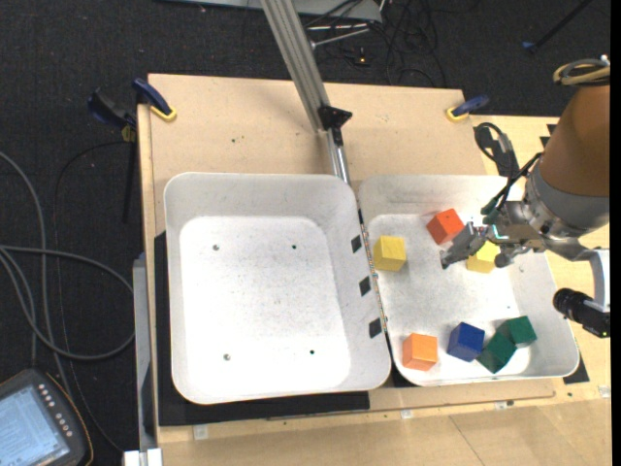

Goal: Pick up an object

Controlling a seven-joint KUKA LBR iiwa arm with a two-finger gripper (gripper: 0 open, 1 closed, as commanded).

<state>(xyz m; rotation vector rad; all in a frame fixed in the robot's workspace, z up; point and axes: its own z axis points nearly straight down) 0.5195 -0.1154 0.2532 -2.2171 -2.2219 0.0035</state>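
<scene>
I have the gripper (473,251) low in the right bin (408,194), over a small yellow block (482,261). Whether it pinches the block, I cannot tell. I would settle squarely before lifting, clear of the red block (445,226) just beside.
</scene>
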